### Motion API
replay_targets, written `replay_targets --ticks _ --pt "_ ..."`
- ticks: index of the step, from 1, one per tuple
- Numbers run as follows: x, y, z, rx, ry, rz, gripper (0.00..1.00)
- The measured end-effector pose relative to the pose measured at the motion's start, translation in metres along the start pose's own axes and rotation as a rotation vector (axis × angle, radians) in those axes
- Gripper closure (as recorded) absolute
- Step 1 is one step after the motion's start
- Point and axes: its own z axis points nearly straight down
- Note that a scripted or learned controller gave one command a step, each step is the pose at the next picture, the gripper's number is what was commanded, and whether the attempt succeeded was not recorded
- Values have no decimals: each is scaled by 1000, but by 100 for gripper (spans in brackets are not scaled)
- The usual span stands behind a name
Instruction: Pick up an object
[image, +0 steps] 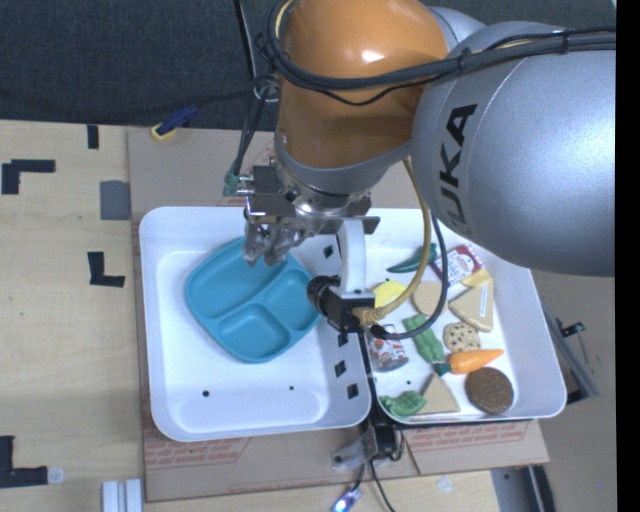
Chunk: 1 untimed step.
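Note:
A blue divided plate (248, 305) lies tilted in the left white bin (190, 400). My gripper (266, 246) hangs over the plate's upper right rim, its fingertips at or just above the edge. The right bin (540, 385) holds several toy foods: a brown round cookie (490, 390), an orange carrot (476, 360), a speckled cracker (461, 335), a yellow cheese wedge (478, 300), a green pepper (428, 343), a green leafy piece (404, 404) and a red-and-white packet (460, 265).
The arm's orange and grey body fills the upper middle and right, hiding the back of the right bin. Both bins stand on a cardboard sheet (160, 170) on a wooden bench. A blue and yellow object (176, 121) lies beyond the bins.

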Motion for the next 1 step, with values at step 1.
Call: replay_targets --ticks 1 --pt "-36 -26 -74 -19 8 0 100"
